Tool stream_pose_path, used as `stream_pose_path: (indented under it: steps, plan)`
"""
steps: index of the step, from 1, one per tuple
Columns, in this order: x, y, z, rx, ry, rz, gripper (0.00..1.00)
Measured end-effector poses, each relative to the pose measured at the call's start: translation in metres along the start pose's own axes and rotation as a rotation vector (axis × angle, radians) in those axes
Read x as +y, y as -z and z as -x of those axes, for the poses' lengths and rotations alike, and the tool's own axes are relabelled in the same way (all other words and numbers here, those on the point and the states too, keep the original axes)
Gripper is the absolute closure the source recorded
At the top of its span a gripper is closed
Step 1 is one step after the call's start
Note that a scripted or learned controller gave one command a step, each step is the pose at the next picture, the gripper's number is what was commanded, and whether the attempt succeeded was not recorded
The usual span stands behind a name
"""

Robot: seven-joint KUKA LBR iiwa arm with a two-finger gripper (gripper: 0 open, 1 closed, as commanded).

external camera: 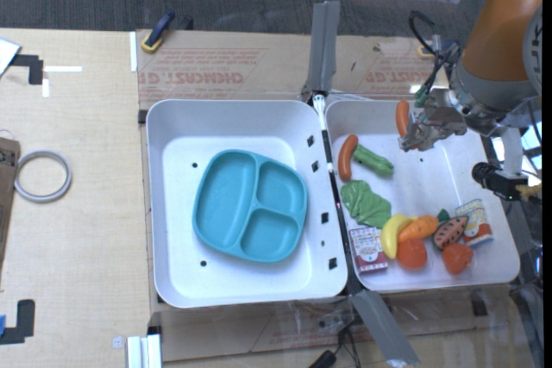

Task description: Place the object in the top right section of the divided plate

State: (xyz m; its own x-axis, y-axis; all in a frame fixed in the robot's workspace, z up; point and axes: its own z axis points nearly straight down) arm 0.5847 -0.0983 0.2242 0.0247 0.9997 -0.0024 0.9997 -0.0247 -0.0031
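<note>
Bins first: the left white bin carries the blue divided plate, all three of its sections bare, while the right white bin is scattered with toy food. Over the right bin's far side hangs the grey arm with its orange band, and its gripper is clamped on an orange sausage held upright, clear of the floor — well apart from the plate. Below lie a second orange sausage beside a green pickle, a leafy green piece, a small carton, a banana, a carrot and two tomatoes — clustered along the near edge.
</note>
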Motion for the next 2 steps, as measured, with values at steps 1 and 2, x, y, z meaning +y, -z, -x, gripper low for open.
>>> stream_pose_path:
  steps: [1,2]
  plan:
    - [-0.0238,-0.0433,0.0107,0.001,-0.102,-0.001,1.00]
    - [-0.0237,-0.0351,0.0114,0.000,-0.101,-0.003,1.00]
